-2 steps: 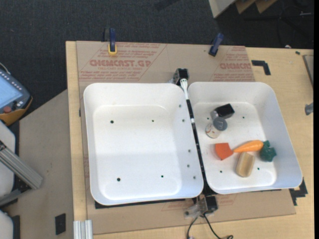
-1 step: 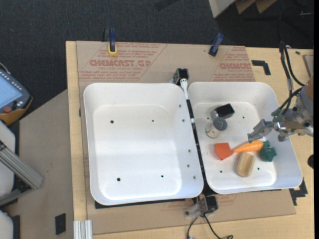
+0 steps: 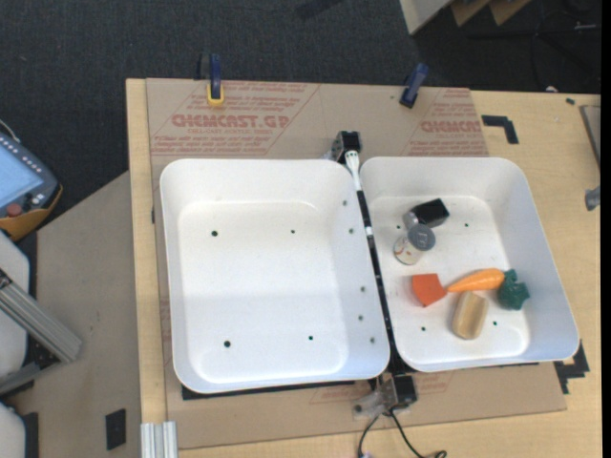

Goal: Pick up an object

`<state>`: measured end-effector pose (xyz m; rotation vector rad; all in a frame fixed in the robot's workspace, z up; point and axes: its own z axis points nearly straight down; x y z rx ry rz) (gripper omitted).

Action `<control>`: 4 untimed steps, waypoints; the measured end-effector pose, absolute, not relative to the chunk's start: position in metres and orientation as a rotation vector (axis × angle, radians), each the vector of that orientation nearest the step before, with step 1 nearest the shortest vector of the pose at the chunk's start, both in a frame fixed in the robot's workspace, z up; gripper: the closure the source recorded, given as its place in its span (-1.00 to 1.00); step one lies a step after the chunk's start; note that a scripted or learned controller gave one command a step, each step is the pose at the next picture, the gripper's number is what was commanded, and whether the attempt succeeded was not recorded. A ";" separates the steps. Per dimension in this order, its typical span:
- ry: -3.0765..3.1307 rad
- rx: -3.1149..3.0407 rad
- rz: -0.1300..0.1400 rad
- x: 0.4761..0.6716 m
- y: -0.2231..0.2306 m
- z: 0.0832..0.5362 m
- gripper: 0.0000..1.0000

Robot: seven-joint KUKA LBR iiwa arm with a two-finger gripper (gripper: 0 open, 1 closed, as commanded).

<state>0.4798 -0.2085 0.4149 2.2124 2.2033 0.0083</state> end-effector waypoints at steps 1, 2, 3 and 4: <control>2.217 2.215 0.001 0.480 -0.205 0.417 1.00; 2.225 2.209 0.007 0.480 -0.125 0.452 1.00; 2.225 2.207 0.012 0.490 -0.034 0.540 1.00; 2.223 2.214 0.006 0.530 0.024 0.535 1.00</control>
